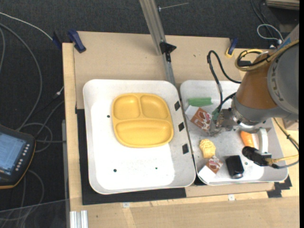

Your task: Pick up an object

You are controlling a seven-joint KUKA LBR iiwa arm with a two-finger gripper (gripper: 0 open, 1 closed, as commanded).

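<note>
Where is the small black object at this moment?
The small black object lies in the right bin, near its front edge, just right of a small red packet and below the orange piece.

right bin (190,93) cluttered, yellow tray (141,119) fills left bin (97,141)

A pale wooden surface (123,56) stands on a dark grey carpeted floor (95,6), with a black mat (84,194) lying flat on the wood and two blue clamps (76,39) gripping its far edge (one near each far corner). A slanted metal pole (149,13) rises from the middle of the far side, thin white cables (28,27) trail loosely over the carpet at the left, and a handheld control screen (13,158) with a yellow rim lies on the floor beside the surface. The light is even and soft, throwing only faint shadows.
</note>
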